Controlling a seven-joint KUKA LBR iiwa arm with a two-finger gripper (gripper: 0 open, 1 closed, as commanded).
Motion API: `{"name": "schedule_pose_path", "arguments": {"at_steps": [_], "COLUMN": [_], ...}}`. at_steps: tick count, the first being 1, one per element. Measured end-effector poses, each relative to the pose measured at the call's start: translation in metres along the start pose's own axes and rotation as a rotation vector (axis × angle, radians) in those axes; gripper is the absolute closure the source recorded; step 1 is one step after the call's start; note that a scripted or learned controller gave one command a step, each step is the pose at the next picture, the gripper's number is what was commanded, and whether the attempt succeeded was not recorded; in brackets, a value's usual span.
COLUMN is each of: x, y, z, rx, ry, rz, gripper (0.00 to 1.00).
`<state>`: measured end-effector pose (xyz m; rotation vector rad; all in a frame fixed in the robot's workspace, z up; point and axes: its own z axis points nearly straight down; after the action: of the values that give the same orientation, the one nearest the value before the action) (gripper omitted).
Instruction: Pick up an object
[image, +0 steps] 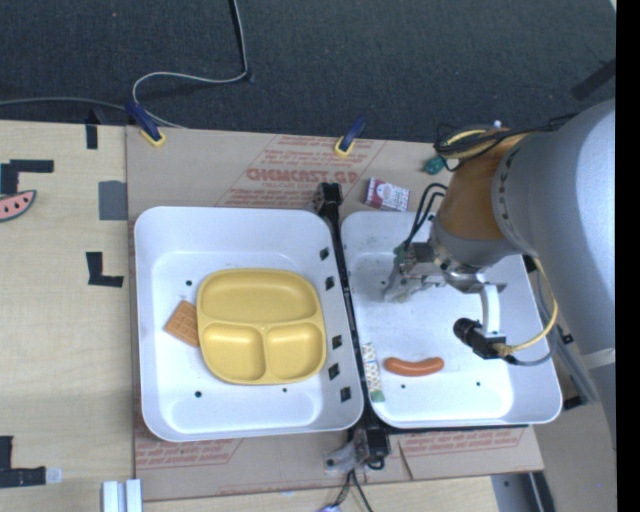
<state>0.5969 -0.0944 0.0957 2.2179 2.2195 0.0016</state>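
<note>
End effector (405, 280) low in right bin (520, 400), grip state unclear; approach step, next reach lower-frame sausage (413, 366).

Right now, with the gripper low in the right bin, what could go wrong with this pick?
1. The gripper sits in the upper left part of the right bin, well apart from the hot dog near the front; closing here would likely grab nothing.
2. It is close to the divider between the bins, so a sideways move may bump it.
3. The black cable hanging off the wrist could sweep the hot dog away.
</note>
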Motion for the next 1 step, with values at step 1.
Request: {"name": "schedule_pose_path", "arguments": {"at_steps": [1], "x": [0.0000], "y": [-0.0002], "z": [0.0002], "rx": [0.000], "ry": [0.000], "rz": [0.000], "gripper": [0.00]}}
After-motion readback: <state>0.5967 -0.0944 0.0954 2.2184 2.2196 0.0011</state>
